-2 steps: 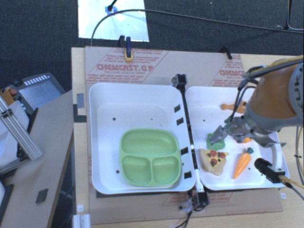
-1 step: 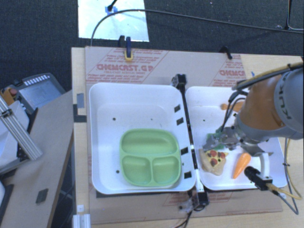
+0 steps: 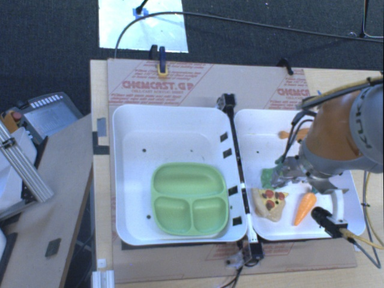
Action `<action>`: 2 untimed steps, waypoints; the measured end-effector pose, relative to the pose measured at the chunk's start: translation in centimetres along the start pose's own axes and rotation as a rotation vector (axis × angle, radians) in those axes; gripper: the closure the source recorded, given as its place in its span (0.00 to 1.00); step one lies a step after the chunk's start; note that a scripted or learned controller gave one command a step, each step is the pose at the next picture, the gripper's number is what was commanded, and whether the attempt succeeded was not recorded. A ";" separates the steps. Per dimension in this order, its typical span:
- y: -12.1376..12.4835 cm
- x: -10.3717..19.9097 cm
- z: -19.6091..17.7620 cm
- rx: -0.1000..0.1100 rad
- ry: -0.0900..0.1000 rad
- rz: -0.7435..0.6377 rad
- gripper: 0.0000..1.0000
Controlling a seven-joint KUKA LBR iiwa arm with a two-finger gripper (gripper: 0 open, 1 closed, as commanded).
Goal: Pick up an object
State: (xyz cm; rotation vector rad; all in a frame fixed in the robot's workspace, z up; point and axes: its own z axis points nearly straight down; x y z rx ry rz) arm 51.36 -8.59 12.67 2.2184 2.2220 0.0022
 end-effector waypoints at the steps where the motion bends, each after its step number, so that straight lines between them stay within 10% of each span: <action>1: 0.0 -0.6 -6.2 -0.004 -0.001 -0.001 1.00; 2: 0.4 -0.6 -10.5 -0.003 -0.001 -0.002 1.00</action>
